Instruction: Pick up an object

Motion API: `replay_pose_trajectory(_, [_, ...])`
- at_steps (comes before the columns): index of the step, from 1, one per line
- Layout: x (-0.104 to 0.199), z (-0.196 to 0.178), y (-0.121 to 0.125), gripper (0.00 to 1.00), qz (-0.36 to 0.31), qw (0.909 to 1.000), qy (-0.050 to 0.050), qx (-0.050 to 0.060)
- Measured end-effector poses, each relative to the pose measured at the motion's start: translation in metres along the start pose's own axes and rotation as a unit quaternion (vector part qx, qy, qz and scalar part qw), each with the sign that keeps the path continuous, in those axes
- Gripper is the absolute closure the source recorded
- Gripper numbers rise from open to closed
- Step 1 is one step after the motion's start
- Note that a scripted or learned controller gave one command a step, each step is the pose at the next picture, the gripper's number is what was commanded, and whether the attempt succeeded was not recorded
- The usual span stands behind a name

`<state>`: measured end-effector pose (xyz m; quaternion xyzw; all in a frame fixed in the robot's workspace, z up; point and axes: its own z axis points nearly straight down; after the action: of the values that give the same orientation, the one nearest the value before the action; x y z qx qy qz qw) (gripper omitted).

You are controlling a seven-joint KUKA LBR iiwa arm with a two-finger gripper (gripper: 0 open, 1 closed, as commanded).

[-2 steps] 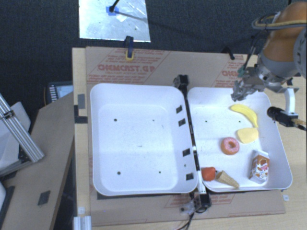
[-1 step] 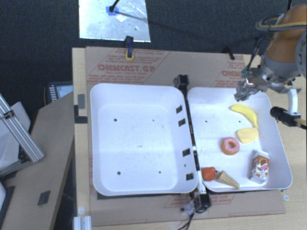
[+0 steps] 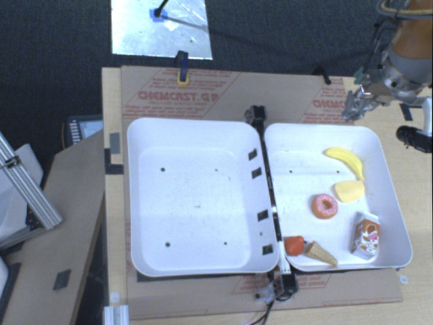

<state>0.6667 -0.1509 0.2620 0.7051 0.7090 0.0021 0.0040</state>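
Right bin (image 3: 389, 181) holds six small things, any of which could be picked. Banana (image 3: 346, 161): yellow, curved, lying flat near the far right part of the bin, long axis running from upper left to lower right, its lower tip toward the yellow wedge (image 3: 350, 191). The wedge is pale yellow, rounded on one side, just below the banana and close to it without clear contact. Doughnut (image 3: 325, 206): pink-orange ring with a pale centre hole, lying flat just left of the wedge, near the bin's middle. Carton (image 3: 366, 236): small white box with red-brown print, in the near right corner, its top tilted toward the far side. Ice-cream cone (image 3: 320, 252): tan, lying on its side along the near edge, point aimed lower right, wide end toward the red tomato (image 3: 293, 245), which sits just beside it against the divider between the bins. Left bin (image 3: 196, 195) white with a few dark dots on its floor. Gripper (image 3: 354, 107) hangs beyond the far edge of the right bin, above the cardboard sheet (image 3: 203, 93), well apart from all the things; nothing is between its fingers, and how wide they stand cannot be told. Nothing lies over the banana or the doughnut.
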Motion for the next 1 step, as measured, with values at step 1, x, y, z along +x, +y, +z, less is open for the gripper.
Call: replay_pose_trajectory(1, [0.0149, -0.0358, 0.0035, 1.00, 0.000, 1.0000, 0.001, 0.001])
